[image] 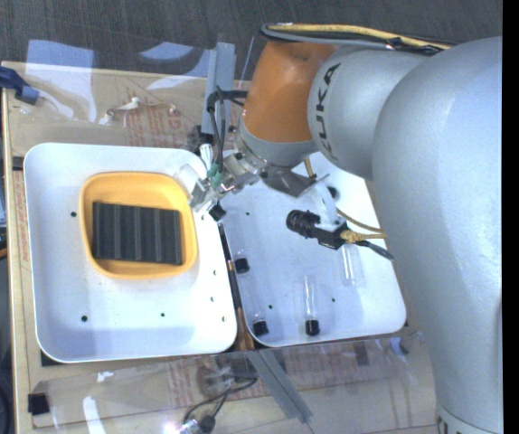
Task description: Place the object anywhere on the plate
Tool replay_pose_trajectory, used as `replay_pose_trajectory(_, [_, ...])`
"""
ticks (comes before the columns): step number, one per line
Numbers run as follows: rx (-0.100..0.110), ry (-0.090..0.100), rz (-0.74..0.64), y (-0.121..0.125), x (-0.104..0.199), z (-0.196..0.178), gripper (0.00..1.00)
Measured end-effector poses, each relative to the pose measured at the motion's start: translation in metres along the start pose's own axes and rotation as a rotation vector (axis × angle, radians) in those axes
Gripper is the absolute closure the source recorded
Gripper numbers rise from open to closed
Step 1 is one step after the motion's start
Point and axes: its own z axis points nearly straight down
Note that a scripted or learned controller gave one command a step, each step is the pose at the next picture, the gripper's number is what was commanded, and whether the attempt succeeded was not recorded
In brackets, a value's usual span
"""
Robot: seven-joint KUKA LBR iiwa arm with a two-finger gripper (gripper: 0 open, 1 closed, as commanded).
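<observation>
Gripper at plate's 2 o'clock rim, finger state cannot tell. Arm covers right bin's 12 o'clock. Left bin holds plate.

The arm hides much of the right bin

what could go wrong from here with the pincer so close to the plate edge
The pincer sits at the right rim of the yellow plate, near the divide between the white bins. A release here could land on the rim or slide off. I cannot see an object between its fingers, so the drop may deliver nothing.
</observation>
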Motion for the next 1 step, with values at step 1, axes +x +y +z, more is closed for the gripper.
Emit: replay_pose_trajectory(1, [0.0,0.0,0.0,0.0,-0.0002,-0.0002,0.0])
